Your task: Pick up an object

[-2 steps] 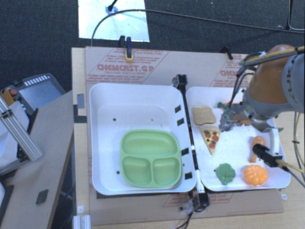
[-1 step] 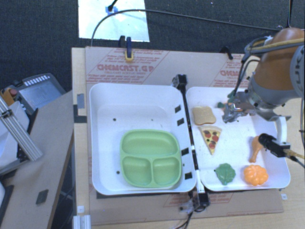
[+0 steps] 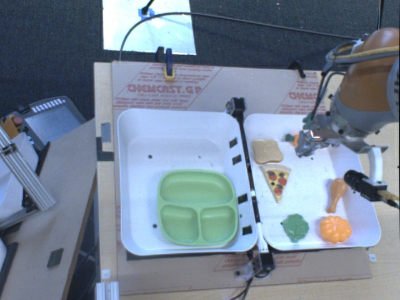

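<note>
End effector (image 3: 306,144) beside bread slice (image 3: 267,150)

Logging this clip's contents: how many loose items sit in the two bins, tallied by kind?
Toy food pieces, right bin: 5, namely bread slice, pizza slice, drumstick, green broccoli, orange piece.
Divided green plates, left bin: 1.
Total: 6.

From my remote seat I saw the end effector (image 3: 304,144) low over the right bin (image 3: 359,167) beside a bread slice (image 3: 267,150), with pizza (image 3: 276,181), drumstick (image 3: 336,194), broccoli (image 3: 295,227) and an orange piece (image 3: 335,229) nearby, and a green tray (image 3: 197,206) in the left bin (image 3: 156,130).
</note>
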### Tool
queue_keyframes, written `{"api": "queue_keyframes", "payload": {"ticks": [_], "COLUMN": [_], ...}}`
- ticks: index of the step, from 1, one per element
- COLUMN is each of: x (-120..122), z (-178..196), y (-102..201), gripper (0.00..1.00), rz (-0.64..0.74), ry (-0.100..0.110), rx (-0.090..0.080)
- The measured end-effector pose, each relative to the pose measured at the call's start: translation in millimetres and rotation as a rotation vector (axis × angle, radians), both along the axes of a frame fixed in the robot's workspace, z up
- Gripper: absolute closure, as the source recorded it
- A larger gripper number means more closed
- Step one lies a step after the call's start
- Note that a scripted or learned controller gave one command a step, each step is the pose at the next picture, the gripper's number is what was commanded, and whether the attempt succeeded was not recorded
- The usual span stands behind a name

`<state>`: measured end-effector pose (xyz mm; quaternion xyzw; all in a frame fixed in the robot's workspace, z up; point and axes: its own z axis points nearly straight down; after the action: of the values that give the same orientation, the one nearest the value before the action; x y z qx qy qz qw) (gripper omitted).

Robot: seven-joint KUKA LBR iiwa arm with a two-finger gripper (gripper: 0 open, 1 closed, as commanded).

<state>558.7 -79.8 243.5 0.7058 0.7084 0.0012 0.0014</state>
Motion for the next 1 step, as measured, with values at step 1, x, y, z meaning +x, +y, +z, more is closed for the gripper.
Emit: {"api": "queue_keyframes", "payload": {"ticks": [1], "x": [9.9], "z": [1.7], "y": [57.4], "gripper": [1.00], "rz": [0.005], "ry": [0.001], "rx": [0.001]}}
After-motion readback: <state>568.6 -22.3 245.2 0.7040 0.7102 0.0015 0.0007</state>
